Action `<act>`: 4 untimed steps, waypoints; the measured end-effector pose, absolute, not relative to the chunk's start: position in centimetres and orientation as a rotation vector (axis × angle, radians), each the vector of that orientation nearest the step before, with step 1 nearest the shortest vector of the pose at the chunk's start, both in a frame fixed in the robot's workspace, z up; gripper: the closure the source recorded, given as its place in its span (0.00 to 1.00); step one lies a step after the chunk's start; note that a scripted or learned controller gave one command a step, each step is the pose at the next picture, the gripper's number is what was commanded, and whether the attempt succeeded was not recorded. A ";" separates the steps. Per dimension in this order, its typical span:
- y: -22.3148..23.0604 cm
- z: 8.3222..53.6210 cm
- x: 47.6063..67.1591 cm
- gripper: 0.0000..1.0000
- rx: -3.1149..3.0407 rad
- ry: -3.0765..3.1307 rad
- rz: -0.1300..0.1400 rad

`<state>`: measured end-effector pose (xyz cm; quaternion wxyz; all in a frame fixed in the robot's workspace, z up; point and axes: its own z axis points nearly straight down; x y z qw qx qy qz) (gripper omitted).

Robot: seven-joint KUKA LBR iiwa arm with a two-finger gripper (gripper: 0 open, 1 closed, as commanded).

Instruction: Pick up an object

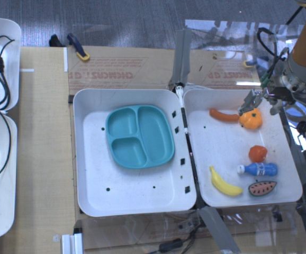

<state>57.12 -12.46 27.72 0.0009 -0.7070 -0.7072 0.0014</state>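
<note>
Two white bins share our bench; our gripper [254, 102], fingers spread, hovers over the orange fruit [251, 120] near the right bin's [206, 192] far edge. We should centre, descend straight, avoiding the sausage [223, 115].

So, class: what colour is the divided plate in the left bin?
Teal, seen in the camera view: the divided plate.

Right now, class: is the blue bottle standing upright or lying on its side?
On its side. The bottle lies flat on the right bin's floor, white cap pointing left, above the watermelon slice.
</note>
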 end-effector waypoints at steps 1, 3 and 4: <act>-18.4 12.3 57.6 0.00 -2.224 -2.218 0.002; -21.7 10.2 52.8 1.00 -2.224 -2.220 -0.002; -17.3 21.7 54.1 1.00 -2.219 -2.224 0.002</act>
